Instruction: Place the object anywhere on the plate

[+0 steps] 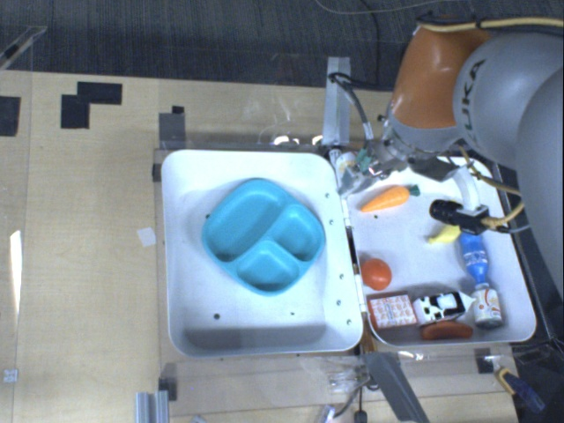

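Tool [363, 167] low at the far left corner of the right bin [520, 324], just beside the carrot's [386, 199] leafy end; whether it is open or gripping anything, cannot tell, the view there is too cluttered. Carrot lies on the bin floor, apart from the blue plate [263, 234], which sits in the left bin [176, 324]. Tomato [376, 273], banana [443, 233] and bottle [474, 261] lie nearby.
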